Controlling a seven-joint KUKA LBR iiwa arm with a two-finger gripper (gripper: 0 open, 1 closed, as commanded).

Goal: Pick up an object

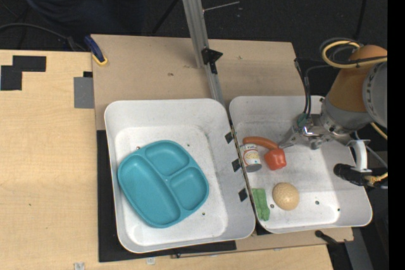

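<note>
Nearest the camera, along the front wall of the right bin [354, 215], a flat green strip [261, 204] lies against the bin's left rim, with a smooth, pale tan egg-shaped object [286, 195] just beside it on the speckled white floor. A little farther back sit a small cylindrical can [251, 157] with a printed label, lying near the left wall, and a glossy red, rounded piece [276, 160] just to its right; a slim orange, carrot-like shape [259, 142] curves above them, touching or nearly touching the red piece. These are the things on offer for picking, all gathered in the left half of this bin.

The left bin [120, 117], a shallow white plastic tray with rounded corners, holds a matte teal plate [163, 182] divided into three compartments, set at a slant.

Over the right bin's far right part, the gripper [308, 131] of metallic grey hangs low at the end of the arm [357, 88], whose orange band shows above the wrist. It stands apart from the red piece and the carrot shape, with nothing seen between its fingers; whether they are spread or closed cannot be told.

Beyond the bins lies a bare brown board [253, 66], from which a ribbed aluminium post [193, 16] rises toward the dark background. Pale wood-grain tabletop [44, 155] fills the left.
</note>
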